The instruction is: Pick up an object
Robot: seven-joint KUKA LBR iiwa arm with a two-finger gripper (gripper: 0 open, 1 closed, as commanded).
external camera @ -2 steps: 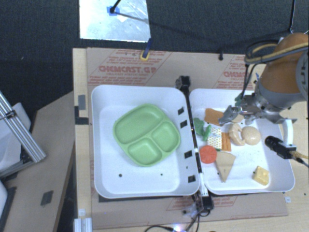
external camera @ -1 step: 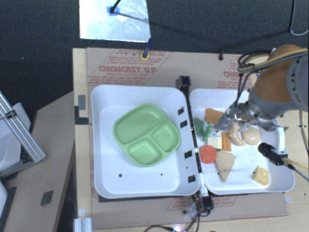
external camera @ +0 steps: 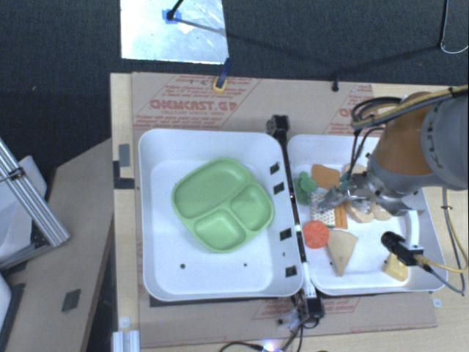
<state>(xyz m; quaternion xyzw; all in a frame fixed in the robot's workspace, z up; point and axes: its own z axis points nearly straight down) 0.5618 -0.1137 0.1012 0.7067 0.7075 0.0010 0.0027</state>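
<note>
My gripper (external camera: 331, 199) hangs low over the left part of the right bin (external camera: 425, 281), the arm reaching in from the right. Around it lie toy foods. A green leafy piece (external camera: 304, 184) and an orange slab (external camera: 325, 174) sit just behind it. An orange patterned piece (external camera: 336, 216) lies right under it. A red round piece (external camera: 316, 234) and a pale wedge (external camera: 341, 250) lie in front. Tan bread-like pieces (external camera: 364, 212) rest under the wrist. Nothing can be seen held.
The left bin (external camera: 157, 270) holds a light green divided plate (external camera: 222, 204). A small yellow block (external camera: 396, 270) lies at the right bin's front right. A black divider (external camera: 287, 196) runs between the bins.
</note>
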